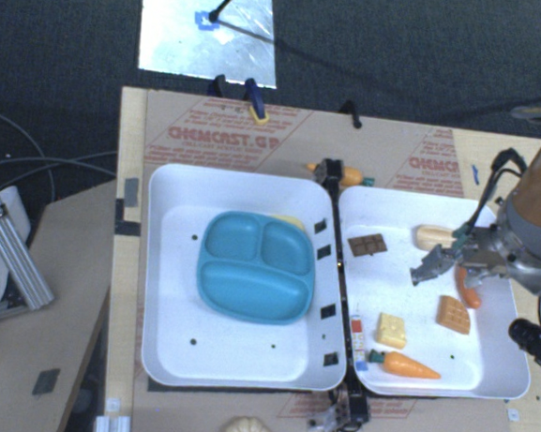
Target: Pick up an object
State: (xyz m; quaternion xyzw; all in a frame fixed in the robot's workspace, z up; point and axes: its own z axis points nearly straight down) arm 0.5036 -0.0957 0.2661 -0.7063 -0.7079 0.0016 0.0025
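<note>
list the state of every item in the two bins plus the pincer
blue divided plate: flat in left bin, compartments bare
chocolate piece: flat, right bin
cheese block: lying loose
carrot: on its side by the front wall
waffle: flat
bread roll: partly behind arm
pincer: low over right bin
</note>
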